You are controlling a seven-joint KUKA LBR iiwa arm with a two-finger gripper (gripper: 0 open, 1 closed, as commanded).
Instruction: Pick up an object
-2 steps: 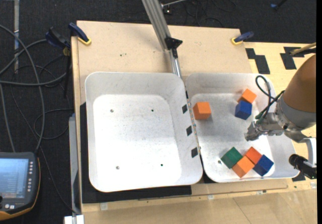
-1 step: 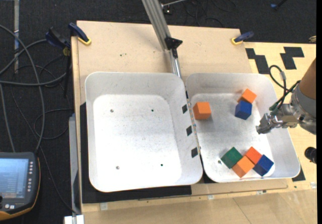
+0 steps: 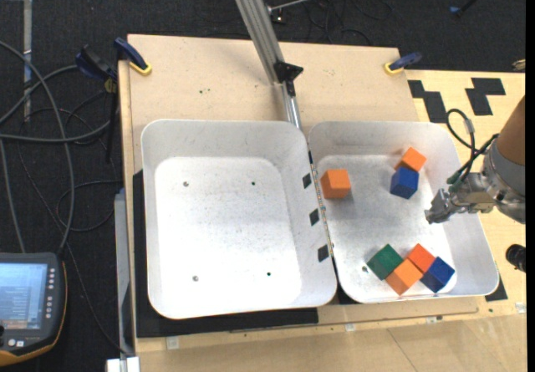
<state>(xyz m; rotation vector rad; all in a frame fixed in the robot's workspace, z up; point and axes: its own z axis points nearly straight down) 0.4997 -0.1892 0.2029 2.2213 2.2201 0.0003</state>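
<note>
Camera view from above gives me both bins at a slant. Nearest to me, in the right bin (image 3: pixel 476 232), four blocks sit together by its front edge: a green block (image 3: pixel 385 262), an orange block (image 3: pixel 405 276), a red-orange block (image 3: pixel 421 257) and a blue block (image 3: pixel 438 273), all touching or almost touching. Beside them on the left is the left bin (image 3: pixel 167 220). At the bench's left a handheld screen (image 3: pixel 25 299) glows, but I cannot read any writing on it. The gripper (image 3: pixel 440 210) hangs above the right bin's right side, near no block; I cannot tell how it stands. Farther back lie a single orange cube (image 3: pixel 336 183), then a blue cube (image 3: pixel 404 183) touching an orange one (image 3: pixel 412 160). On the bench's right side is a black-and-white pattern (image 3: pixel 468 99), no letters.
</note>
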